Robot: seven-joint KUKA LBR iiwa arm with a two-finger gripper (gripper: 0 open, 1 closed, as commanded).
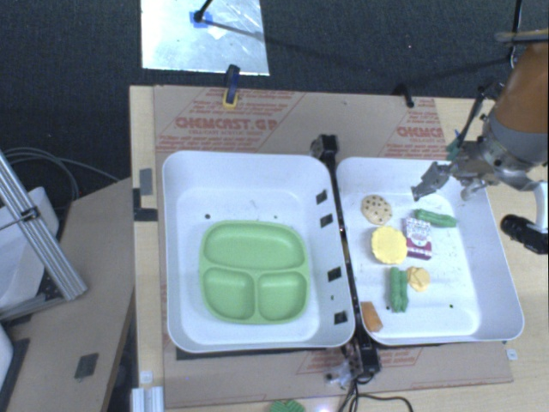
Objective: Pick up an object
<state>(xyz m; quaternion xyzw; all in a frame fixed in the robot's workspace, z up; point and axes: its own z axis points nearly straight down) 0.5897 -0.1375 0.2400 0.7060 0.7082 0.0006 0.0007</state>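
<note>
The right bin (467,290) holds several small toy foods: a brown cookie (376,208), a yellow disc (389,245), a purple-and-white packet (419,237), a green pod (435,219), an upright green piece (397,288), a small yellow piece (418,278) and an orange piece (371,316) at the near left corner. My gripper (448,187) hangs over the bin's far right part, just above and behind the green pod. Its two fingers are spread open with nothing between them.
The left bin (249,166) holds a green divided plate (254,270). Black clips (330,221) run along the seam between the bins. Behind the bench lie a shiny metal sheet (204,24) and a yellow clamp (231,87).
</note>
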